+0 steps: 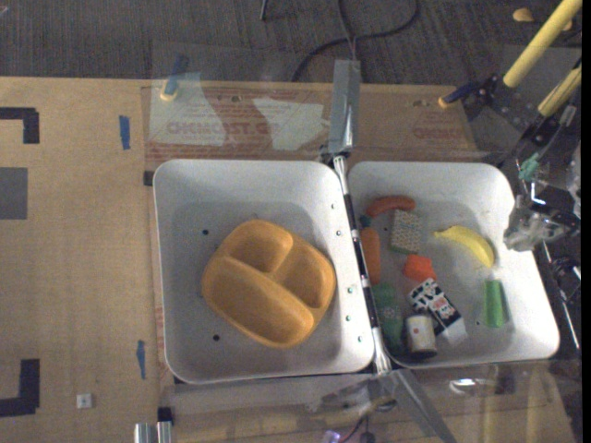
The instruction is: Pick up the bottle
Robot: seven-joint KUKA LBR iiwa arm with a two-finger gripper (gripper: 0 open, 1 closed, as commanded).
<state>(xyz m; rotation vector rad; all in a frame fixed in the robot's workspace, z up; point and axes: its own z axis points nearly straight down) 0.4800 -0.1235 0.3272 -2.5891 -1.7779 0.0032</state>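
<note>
A dark green bottle (387,313) lies in the right bin (528,332), along its left wall near the front. A small can (421,334) touches its right side and a carrot (370,253) lies just behind it. My gripper (524,228) hangs over the right bin's right rim, pale and blurred, well to the right of the bottle and apart from it. Nothing shows in its grasp.
The right bin also holds a sausage (391,205), a speckled block (404,231), a banana (469,244), a small orange piece (418,268), a cow-patterned carton (436,305) and a light green stick (496,303). An orange divided plate (268,282) sits in the left bin (185,201).
</note>
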